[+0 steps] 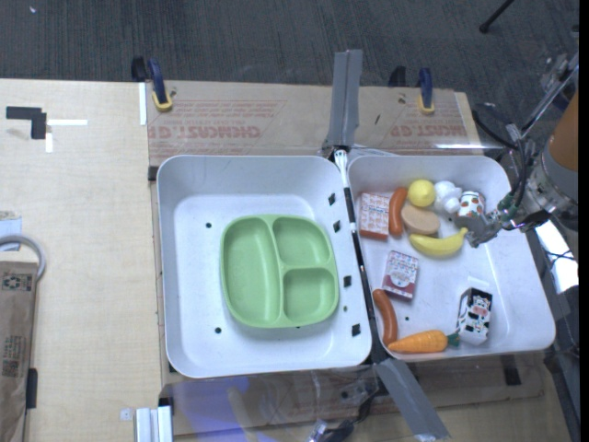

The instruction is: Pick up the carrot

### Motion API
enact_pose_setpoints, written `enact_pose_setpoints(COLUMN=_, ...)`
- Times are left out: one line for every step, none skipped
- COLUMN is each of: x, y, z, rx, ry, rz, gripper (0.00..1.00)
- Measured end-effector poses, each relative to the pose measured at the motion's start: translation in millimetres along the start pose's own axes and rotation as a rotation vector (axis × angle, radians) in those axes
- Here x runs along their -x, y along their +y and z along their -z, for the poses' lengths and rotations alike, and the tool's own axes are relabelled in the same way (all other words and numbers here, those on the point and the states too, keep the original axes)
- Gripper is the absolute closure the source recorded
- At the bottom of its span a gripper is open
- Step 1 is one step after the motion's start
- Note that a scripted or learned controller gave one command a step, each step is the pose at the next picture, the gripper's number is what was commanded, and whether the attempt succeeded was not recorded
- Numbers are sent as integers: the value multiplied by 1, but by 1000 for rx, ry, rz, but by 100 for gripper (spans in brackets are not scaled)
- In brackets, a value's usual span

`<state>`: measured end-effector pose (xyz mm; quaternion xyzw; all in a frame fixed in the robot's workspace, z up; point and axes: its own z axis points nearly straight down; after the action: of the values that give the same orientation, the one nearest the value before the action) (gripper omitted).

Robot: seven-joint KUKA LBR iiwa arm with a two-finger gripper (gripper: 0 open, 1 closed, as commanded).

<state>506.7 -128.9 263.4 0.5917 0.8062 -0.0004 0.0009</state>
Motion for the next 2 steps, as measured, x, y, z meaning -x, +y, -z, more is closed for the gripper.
enact_pose_setpoints(x=1, y=1, z=8, rx=-2, ry=-1, rz=2, gripper=100)
enact_pose_setpoints(x=-42, y=-17, z=0, rx=-2, ry=2, rz=137, gripper=100)
